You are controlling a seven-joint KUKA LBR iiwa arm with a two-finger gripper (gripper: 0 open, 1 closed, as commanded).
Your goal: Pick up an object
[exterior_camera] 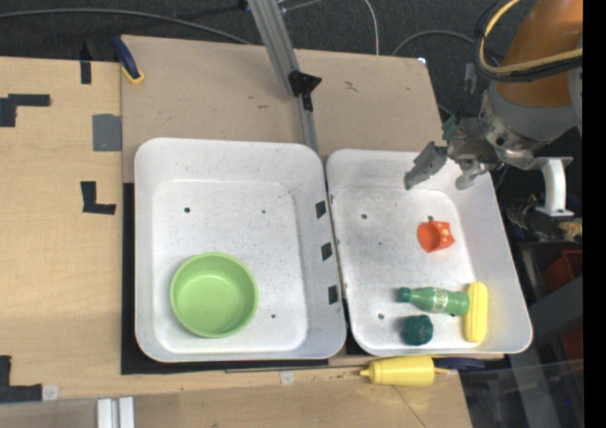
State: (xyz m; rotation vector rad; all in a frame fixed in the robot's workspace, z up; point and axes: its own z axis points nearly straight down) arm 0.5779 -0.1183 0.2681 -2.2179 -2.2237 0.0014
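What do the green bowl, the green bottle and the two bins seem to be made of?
Green bowl: probably plastic, with an even matte light green and a smooth rim.
Green bottle: probably glossy plastic, since it shows bright highlights; it may be a toy.
Left bin and right bin: probably moulded white plastic, with rounded corners, a dull sheen and dark specks.

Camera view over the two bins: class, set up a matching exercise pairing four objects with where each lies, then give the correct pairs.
Objects:
1. green bowl
2. orange object
3. green bottle
4. yellow bottle

Places:
A. on the bench, outside the bins
B. left bin, near corner
C. right bin, beside the yellow corn
D. right bin, middle, below the gripper

Pairs: 1-B, 2-D, 3-C, 4-A
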